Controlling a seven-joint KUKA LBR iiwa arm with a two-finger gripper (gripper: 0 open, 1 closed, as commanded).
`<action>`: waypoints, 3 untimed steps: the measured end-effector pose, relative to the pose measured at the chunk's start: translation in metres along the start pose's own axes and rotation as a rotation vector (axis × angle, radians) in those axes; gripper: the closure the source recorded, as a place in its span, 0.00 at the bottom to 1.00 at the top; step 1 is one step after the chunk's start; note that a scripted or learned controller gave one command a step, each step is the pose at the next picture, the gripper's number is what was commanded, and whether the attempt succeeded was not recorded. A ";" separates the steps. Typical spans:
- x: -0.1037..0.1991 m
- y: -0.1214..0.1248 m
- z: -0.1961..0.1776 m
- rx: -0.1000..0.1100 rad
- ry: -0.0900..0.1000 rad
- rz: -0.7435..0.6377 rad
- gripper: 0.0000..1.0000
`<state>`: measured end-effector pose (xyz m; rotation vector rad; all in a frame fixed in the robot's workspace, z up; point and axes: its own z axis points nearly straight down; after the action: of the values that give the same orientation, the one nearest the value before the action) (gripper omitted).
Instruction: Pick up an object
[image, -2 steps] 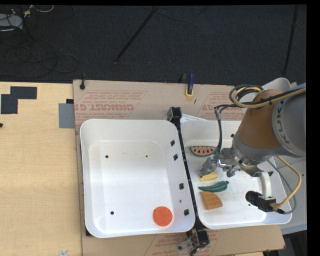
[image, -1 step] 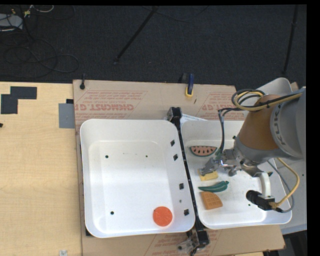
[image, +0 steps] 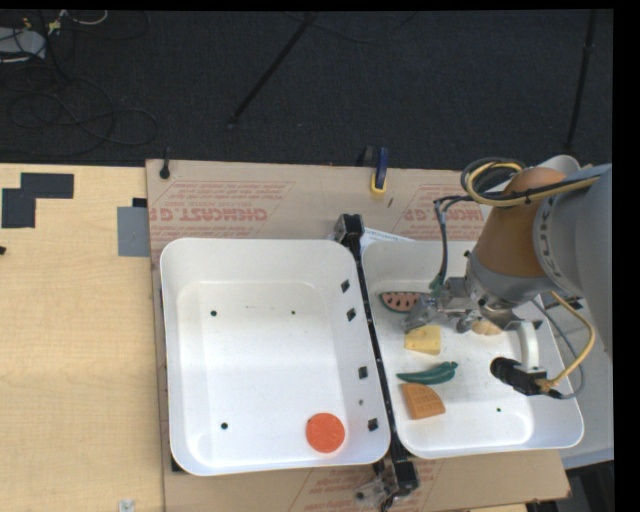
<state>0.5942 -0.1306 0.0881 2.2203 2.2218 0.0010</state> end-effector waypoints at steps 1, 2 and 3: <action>-0.001 -0.002 -0.009 0.005 0.001 0.004 1.00; -0.001 -0.002 -0.009 0.006 0.002 0.005 0.00; -0.034 -0.057 0.001 0.009 0.000 0.004 0.00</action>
<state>0.5375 -0.1648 0.0866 2.2296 2.2215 -0.0082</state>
